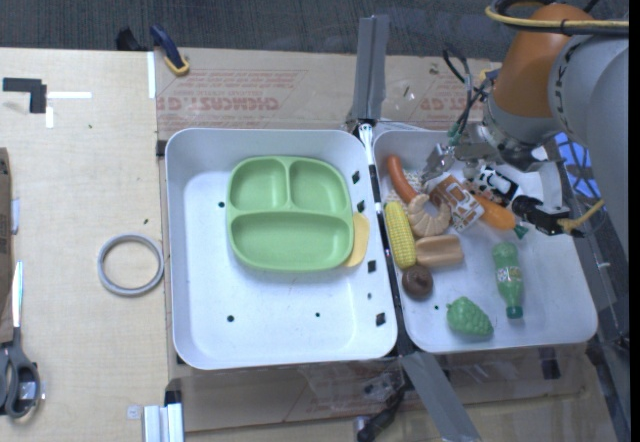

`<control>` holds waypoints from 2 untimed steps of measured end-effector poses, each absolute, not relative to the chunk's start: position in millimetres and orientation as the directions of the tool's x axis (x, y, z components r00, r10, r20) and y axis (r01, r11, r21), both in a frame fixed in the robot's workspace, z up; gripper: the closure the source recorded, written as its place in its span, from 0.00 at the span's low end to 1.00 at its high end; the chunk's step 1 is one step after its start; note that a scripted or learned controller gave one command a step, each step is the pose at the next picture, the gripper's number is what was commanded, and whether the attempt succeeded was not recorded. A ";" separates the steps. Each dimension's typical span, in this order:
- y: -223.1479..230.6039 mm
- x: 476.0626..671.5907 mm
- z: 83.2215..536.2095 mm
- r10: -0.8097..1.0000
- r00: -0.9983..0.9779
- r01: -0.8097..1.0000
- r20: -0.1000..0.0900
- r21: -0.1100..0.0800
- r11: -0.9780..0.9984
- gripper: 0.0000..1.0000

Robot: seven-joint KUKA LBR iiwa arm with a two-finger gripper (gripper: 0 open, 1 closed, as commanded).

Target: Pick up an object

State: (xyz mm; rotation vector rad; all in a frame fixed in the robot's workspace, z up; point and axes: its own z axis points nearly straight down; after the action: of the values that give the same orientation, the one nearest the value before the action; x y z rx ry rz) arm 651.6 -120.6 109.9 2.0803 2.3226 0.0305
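Toy food was all heaped in the right bin (560, 330), and the gripper (443, 162) hung over the back-left part of that heap, right above a cluster made up of a sausage (398, 176), a corn cob (400, 233), a bread roll (438, 250) and a brown-and-white packet thing (458, 200). An orange carrot (494, 213) sat just beside the packet. Honestly couldn't tell whether the pincer was wide or narrow; the tip was a dark tangle against the clutter, and nothing was visibly between it.

Off by themselves were a green bottle (508, 277), a broccoli floret (469, 318) and a small brown donut-ish piece (417, 280) nearer the front. The left bin (200, 310) held just a green divided plate (290, 212).

My take on doing this grab well: the pieces under the tool were touching each other, so coming straight down risked wedging between two items and getting neither. I'd have lined up across the narrow side of one long item, the sausage or the carrot, descended slowly, and closed only once it straddled that single piece. The bottle looked like the easier target, being well apart from the rest.
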 end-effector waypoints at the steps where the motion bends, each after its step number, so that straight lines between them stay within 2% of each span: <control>1: -110.5 648.5 108.1 0.990 -0.139 0.990 -0.009 0.031 0.139 0.00; 2: -107.2 630.6 98.8 0.982 -0.188 0.982 -0.004 0.014 0.188 0.00</control>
State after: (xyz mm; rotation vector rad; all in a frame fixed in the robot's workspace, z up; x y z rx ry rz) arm 630.6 -107.2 98.8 1.9946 2.4117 0.0122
